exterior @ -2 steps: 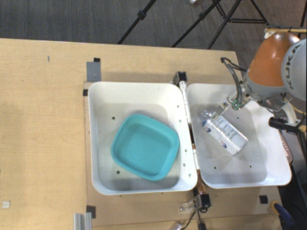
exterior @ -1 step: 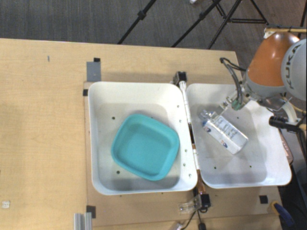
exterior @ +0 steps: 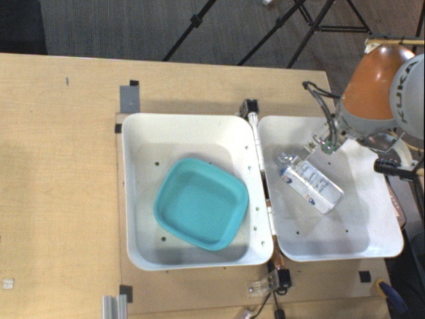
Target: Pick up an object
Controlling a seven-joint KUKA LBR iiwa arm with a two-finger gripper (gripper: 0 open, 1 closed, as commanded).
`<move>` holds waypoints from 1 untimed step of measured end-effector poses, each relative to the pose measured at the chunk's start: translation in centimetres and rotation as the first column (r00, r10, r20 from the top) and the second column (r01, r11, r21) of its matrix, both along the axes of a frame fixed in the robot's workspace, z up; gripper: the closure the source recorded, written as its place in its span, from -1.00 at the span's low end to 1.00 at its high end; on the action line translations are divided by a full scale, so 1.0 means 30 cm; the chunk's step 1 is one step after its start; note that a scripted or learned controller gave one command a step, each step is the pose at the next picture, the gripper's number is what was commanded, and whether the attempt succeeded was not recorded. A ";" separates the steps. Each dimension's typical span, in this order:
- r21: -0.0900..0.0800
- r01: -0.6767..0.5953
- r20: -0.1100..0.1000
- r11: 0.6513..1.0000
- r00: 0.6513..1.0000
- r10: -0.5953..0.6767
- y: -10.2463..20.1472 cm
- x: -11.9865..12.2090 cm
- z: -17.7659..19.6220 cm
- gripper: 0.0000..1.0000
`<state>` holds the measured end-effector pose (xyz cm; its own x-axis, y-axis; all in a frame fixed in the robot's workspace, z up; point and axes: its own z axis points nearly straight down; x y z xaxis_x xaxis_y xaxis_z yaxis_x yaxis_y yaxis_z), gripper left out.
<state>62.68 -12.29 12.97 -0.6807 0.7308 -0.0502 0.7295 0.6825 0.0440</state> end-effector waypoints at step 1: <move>-0.004 -0.055 0.002 0.998 0.999 0.055 0.002 0.003 0.001 -1.00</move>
